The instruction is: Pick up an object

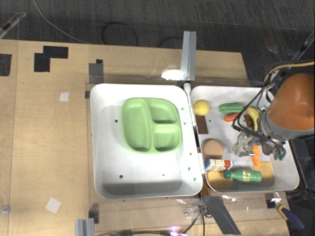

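Objects sit crowded in the right bin (290, 181): one round yellow ball (201, 107), one glossy green bottle (244, 175), one brown rounded lump (212, 148), one green pepper-like piece (231, 107), one banana (252, 116). Left bin (98, 146) holds one smooth green divided tray (150, 124). End effector (248, 146) hangs low over the right bin; cannot tell its grip state. Two white bins on the wood worktop (44, 146).

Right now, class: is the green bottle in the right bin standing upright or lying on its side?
Lying on its side: the green bottle stretches lengthwise across the right bin's floor.
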